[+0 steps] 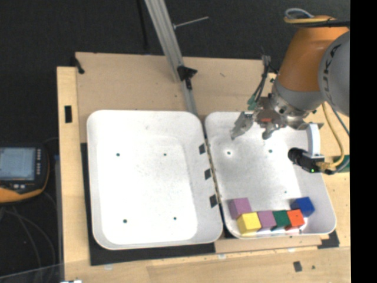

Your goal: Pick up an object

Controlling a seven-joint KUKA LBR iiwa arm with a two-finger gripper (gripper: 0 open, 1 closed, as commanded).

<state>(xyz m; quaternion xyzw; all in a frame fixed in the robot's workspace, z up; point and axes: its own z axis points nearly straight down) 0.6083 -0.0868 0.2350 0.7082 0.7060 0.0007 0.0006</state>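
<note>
I see the grey two-finger gripper [254, 125] hovering with fingers spread wide and holding nothing above the far end of the shallow white right bin [259, 158], well apart from the small coloured blocks [268, 216] clustered along its near wall.

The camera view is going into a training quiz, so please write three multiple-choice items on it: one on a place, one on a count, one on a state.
1. Where are the blocks?
A. left bin
B. right bin, near edge
C. on the bench

2. How many yellow blocks are there?
A. one
B. two
C. three

3. How is the pincer?
A. shut on a block
B. open, holding nothing
C. resting on the blocks

Key: 1 B, they cluster at the near rim of the right bin; 2 A, a single yellow block shows; 3 B, its fingers stand spread over bare bin floor, away from the blocks.
</note>
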